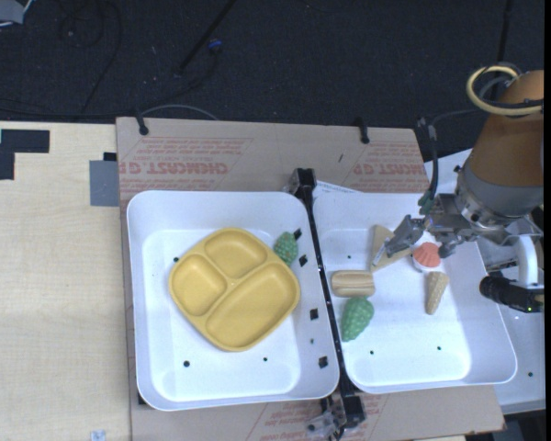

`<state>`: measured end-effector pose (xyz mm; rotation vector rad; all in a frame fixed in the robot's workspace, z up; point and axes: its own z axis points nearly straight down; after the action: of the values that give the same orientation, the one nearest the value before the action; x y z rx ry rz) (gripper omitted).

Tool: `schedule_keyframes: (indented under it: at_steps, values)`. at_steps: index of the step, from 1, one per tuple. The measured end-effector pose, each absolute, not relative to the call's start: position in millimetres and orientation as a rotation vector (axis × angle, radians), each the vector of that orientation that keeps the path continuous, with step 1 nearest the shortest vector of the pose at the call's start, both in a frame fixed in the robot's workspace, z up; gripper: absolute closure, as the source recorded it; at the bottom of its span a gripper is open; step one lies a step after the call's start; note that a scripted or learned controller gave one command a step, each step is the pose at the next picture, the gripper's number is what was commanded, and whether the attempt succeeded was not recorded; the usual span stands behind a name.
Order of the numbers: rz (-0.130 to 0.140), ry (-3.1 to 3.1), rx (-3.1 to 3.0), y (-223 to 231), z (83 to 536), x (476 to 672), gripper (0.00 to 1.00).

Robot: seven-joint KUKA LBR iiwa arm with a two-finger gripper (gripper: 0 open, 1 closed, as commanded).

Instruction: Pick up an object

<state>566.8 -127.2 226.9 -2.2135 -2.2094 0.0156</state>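
Two white bins, one arm, six loose toy foods.

We count one yellow divided plate point(235, 288) and one small green piece point(286, 245) in the left bin point(156, 356). In the right bin point(441, 361) lie one tan roll point(353, 284), one green bunch point(356, 318), two cones point(435, 290) and one pink shell-like piece point(427, 255). The gripper point(413, 235) hovers over the upper cone point(379, 240), fingers spread apart, nothing between them; the shell piece sits just beside it.
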Motion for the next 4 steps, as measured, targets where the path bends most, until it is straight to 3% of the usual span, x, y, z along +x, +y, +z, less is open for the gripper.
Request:
schedule_keyframes:
  at_steps: [1, 4]
  values:
    - [0.003, -2.219, -2.219, -127, 234, 569.3, 0.00]
    - [0.001, -2.216, -2.221, -116, 88, 574.5, 0.00]
